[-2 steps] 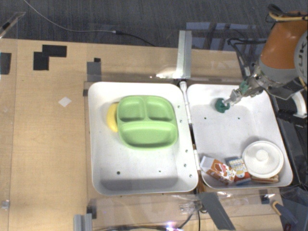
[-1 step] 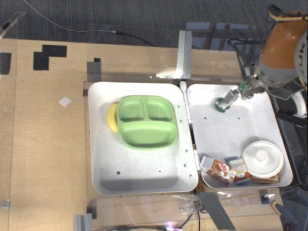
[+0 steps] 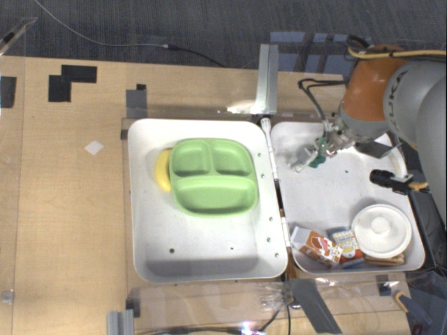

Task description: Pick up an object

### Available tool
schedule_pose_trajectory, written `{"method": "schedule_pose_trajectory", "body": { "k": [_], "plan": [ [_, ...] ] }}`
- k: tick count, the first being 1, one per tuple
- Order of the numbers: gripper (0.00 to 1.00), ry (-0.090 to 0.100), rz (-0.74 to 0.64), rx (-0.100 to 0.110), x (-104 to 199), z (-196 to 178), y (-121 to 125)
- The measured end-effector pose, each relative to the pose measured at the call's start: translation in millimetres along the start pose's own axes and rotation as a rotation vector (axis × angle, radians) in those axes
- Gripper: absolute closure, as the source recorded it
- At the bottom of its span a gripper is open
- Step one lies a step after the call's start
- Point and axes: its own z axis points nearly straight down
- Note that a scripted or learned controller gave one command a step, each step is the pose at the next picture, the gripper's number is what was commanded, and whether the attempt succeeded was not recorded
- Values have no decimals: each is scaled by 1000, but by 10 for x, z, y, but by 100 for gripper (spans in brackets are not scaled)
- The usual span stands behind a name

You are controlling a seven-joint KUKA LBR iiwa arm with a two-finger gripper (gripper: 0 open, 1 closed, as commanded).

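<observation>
My gripper (image 3: 311, 159) hangs over the upper left part of the right bin (image 3: 328, 201), above bare white floor; the grey arm with its orange band (image 3: 367, 93) comes in from the upper right. At the right bin's front lie a round white bowl-like lid (image 3: 380, 230) and colourful snack packets (image 3: 328, 246). The gripper is well behind them and apart from them. In the left bin (image 3: 202, 257) a green divided plate (image 3: 209, 176) rests with a yellow object (image 3: 162, 171) peeking out at its left edge.
A metal divider (image 3: 274, 180) runs between the two bins. A flat brown item (image 3: 387, 260) sticks out under the white lid at the front wall. An upright metal post (image 3: 268, 75) stands behind the bins. Black marks (image 3: 70, 81) lie on the bench at left.
</observation>
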Motion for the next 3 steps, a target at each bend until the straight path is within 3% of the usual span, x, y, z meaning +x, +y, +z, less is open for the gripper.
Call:
{"method": "schedule_pose_trajectory", "body": {
  "k": [1, 2, 3],
  "plan": [
    [100, -5, -2, -8, -10, -138, 29],
    [100, 1, 76, 1, 630, -1341, 92],
    [100, 3, 28, 4, 734, -982, -197]
  ]
}}
